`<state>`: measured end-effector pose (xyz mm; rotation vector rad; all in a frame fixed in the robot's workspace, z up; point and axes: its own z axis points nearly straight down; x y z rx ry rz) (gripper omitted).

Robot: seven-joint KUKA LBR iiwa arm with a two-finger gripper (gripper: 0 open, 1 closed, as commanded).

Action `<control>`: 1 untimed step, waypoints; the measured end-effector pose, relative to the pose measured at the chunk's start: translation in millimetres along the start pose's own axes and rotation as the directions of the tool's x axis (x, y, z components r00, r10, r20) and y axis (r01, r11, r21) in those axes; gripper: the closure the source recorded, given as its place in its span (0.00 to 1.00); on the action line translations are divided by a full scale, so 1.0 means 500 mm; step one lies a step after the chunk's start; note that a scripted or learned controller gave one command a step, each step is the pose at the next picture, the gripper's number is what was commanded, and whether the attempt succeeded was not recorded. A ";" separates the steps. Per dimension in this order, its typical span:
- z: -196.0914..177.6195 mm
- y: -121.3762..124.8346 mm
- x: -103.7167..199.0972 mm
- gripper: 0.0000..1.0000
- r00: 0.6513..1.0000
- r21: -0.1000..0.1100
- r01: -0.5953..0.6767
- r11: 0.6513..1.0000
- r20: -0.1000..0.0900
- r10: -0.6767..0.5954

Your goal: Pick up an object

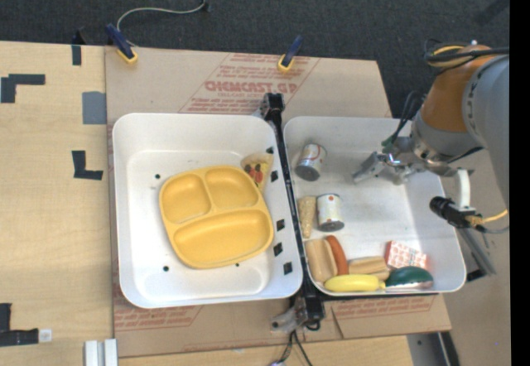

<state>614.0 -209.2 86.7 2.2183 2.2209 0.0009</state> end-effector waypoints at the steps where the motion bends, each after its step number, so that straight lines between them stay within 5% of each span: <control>1: -0.020 0.002 -0.001 1.00 1.000 -0.004 0.001 1.000 0.004 -0.001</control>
